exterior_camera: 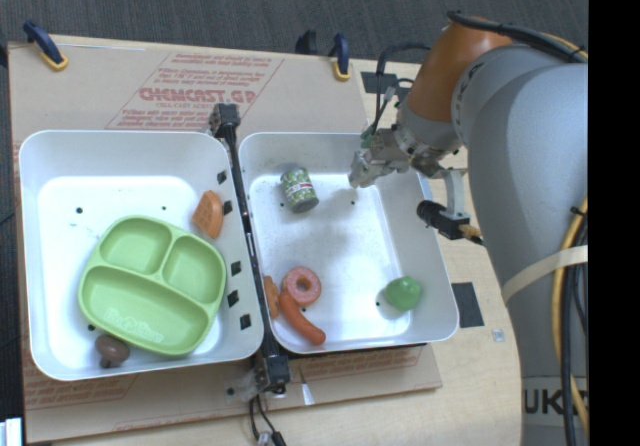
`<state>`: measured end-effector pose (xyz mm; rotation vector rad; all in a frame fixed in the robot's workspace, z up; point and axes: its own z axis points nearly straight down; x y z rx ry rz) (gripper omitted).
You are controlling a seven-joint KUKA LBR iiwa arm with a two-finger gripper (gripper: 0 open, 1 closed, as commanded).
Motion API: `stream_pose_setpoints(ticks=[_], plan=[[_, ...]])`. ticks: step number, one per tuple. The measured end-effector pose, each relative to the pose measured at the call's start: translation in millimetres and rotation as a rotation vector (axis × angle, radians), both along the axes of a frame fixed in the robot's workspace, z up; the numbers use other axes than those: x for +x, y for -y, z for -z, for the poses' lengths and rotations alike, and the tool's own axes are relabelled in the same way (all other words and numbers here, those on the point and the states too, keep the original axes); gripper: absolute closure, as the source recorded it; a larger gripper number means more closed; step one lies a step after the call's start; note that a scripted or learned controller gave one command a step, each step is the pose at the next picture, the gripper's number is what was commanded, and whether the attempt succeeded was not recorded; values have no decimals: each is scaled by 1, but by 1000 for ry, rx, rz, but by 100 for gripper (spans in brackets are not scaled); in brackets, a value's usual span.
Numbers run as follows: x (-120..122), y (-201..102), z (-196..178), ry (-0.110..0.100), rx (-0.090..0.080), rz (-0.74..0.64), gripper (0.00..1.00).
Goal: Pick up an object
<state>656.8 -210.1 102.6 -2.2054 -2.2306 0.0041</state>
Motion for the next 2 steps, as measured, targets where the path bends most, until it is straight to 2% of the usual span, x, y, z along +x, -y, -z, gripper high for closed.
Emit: stream_pose_setpoints(ticks=[1, 2], plan=[[-89, 1, -94, 5, -2, 7, 100], [-150, 1, -108, 4, -2, 6, 100]])
